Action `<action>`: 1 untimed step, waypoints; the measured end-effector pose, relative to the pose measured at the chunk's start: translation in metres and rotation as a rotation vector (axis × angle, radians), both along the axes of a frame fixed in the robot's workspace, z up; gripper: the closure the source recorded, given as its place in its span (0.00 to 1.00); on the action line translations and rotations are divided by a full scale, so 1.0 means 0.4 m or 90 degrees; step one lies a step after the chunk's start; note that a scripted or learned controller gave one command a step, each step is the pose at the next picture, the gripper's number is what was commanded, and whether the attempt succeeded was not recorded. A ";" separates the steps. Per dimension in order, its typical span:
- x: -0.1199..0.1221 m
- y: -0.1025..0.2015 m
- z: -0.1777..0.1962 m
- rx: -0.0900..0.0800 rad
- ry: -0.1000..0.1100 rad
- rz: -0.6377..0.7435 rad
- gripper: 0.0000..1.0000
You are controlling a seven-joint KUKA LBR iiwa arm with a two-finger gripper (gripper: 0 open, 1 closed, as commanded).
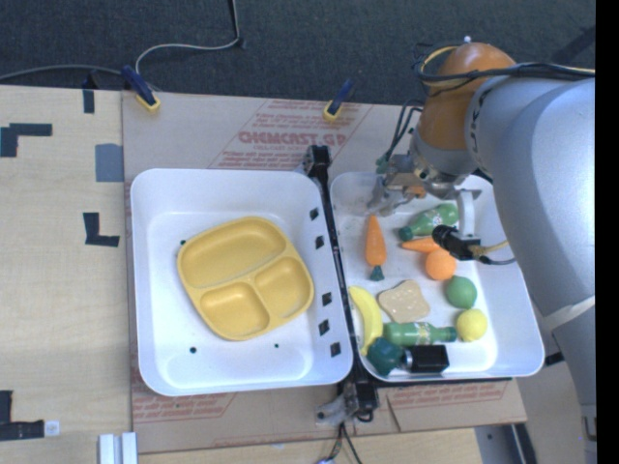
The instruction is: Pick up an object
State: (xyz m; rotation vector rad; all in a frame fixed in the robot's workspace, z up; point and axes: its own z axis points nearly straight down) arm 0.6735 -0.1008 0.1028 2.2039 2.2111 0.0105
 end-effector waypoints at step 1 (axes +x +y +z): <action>0.000 0.000 -0.001 0.000 0.000 0.000 0.00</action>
